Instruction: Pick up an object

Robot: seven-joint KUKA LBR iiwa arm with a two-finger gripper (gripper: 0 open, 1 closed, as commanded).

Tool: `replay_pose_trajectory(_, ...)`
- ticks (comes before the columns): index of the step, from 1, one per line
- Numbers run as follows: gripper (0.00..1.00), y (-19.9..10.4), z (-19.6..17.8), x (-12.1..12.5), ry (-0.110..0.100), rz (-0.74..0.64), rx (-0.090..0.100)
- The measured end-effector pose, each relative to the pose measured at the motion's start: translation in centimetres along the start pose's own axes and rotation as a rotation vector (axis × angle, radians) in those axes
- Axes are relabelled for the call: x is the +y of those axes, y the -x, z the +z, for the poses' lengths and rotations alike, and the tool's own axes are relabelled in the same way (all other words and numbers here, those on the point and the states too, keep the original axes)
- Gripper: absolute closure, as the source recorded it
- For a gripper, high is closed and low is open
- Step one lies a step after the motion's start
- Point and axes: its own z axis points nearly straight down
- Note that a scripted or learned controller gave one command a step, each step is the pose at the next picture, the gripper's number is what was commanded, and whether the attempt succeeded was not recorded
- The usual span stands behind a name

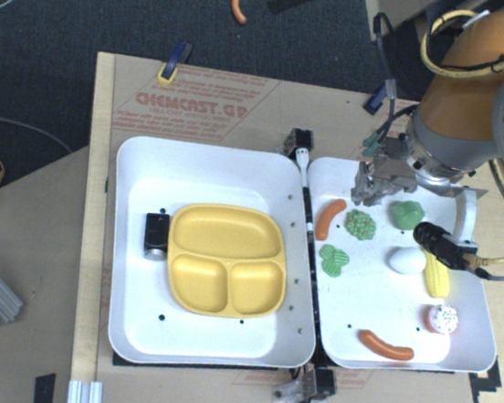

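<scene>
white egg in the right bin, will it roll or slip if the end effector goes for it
The white egg looks smooth and rounded, so it would probably roll if nudged and might slip from a pinch. It lies close beside the corn cob, which may block rolling that way.

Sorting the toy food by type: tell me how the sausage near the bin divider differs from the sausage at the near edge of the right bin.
The sausage by the divider stands nearly upright in the view, leaning slightly, close below the gripper; the sausage at the near edge lies almost level, far from it. The first looks shorter and curved, beside the green broccoli; the second looks longer, near the white ball. Both are orange-red and lie in the right bin.
</scene>
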Motion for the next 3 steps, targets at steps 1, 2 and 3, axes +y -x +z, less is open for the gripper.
replay_pose_trajectory(1,1.00,-5.6,1.6,-1.5,-0.003,0.000,0.000)
replay_pose_trajectory(2,1.00,-9.0,2.2,-3.4,-0.003,0.003,-0.002)
replay_pose_trajectory(3,1.00,-8.7,2.2,-3.1,0.002,0.006,-0.003)
